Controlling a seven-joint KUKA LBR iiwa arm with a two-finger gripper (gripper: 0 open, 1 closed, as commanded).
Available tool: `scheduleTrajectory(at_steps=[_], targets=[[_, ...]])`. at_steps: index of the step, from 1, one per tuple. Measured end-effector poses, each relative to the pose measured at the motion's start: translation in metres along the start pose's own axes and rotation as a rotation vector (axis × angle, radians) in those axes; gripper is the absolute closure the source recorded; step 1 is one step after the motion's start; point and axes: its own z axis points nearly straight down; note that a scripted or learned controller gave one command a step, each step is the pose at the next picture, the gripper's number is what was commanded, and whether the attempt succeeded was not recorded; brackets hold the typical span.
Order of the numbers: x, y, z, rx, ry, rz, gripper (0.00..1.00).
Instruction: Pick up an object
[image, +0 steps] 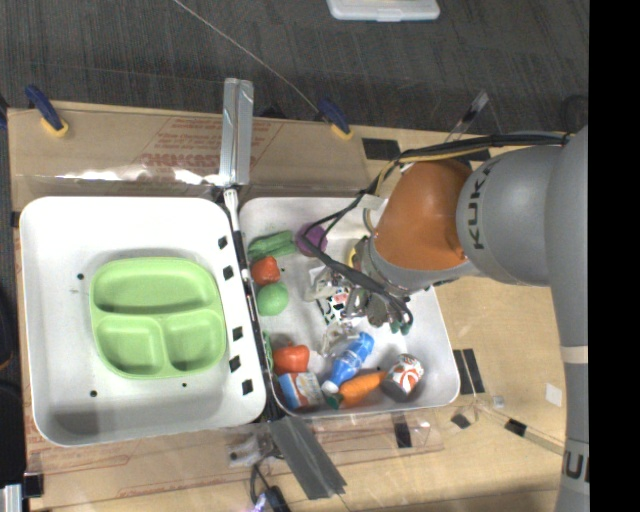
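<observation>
Gripper (345, 300) above blue bottle (351, 356), right bin (440, 345)

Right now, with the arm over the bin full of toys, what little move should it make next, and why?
Probably a short, straight descent. The hand hangs over the clutter in the right bin, just above the blue bottle. Nothing can be seen between its fingers, so it likely needs to go lower to reach something.

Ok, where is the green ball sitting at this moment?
In the camera view the green ball lies in the right bin, near its left wall, just below a small orange-red toy and above a red one.
</observation>
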Motion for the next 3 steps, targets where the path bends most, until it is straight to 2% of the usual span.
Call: scheduleTrajectory(at_steps=[1, 2, 3], targets=[[-0.001, 0.03, -0.003, 0.024, -0.007, 0.156, 0.0], [-0.003, 0.034, -0.014, 0.019, -0.01, 0.15, 1.0], [-0.043, 0.088, -0.179, 0.002, -0.016, -0.02, 1.0]])
